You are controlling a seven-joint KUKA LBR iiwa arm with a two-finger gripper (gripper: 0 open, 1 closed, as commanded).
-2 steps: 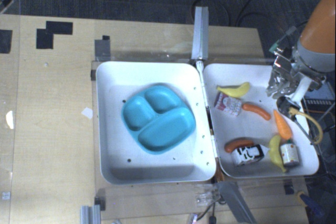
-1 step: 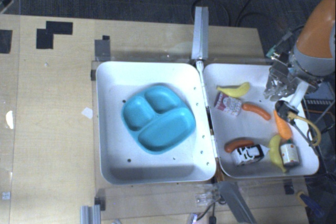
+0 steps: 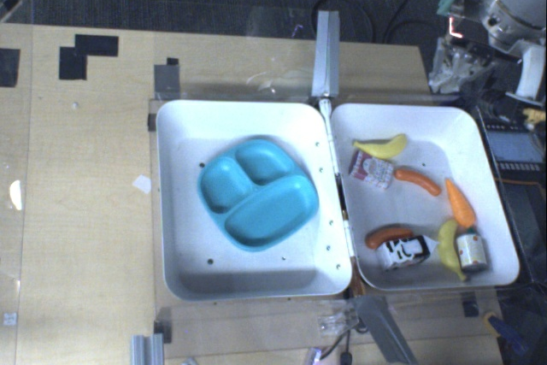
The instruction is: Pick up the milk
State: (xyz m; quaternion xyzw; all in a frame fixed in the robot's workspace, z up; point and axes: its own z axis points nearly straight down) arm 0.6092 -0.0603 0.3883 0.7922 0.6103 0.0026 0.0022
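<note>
**Milk lies far from the tool, at the near edge of the right bin**

Your milk carton [image 3: 403,250], black and white, lies on its side near the front of the right bin [image 3: 479,132], long axis roughly left to right. A sausage [image 3: 385,235] touches its upper left; a banana [image 3: 450,245] and a small can [image 3: 470,252] sit just to its right. The tool [image 3: 453,68] hangs beyond the bin's back right corner, well apart, so the milk lies forward and left of it. You cannot tell its state from here.
</note>
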